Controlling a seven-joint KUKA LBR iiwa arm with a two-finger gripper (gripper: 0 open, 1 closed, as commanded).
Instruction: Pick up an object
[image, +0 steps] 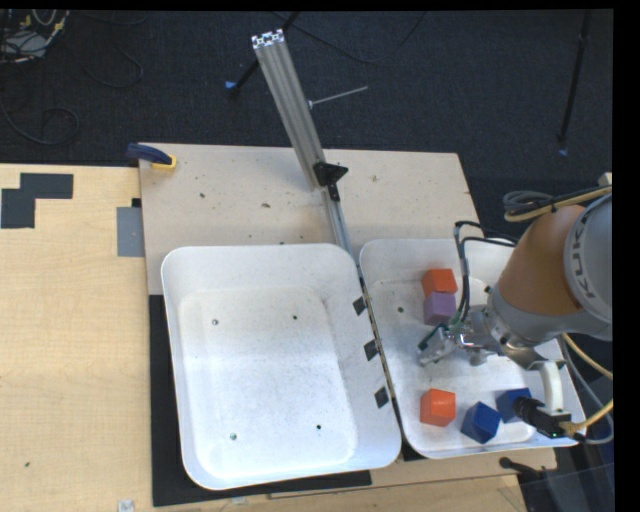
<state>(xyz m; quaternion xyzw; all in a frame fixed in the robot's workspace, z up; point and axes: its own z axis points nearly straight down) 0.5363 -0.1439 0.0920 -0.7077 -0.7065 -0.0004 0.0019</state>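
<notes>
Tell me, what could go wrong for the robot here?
The gripper hangs in the right bin between the purple block and the lower orange block, over neither. Coming straight down, it might grab nothing. The purple block touches the upper orange block, so a grab there might push both. The blue blocks sit near the wall, awkward to reach.

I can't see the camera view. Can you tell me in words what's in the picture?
A grey and orange robot arm reaches from the right into the right bin, its tool low among the blocks. Beside it are two orange blocks, a purple block and two blue blocks. The left bin sits alongside.
</notes>
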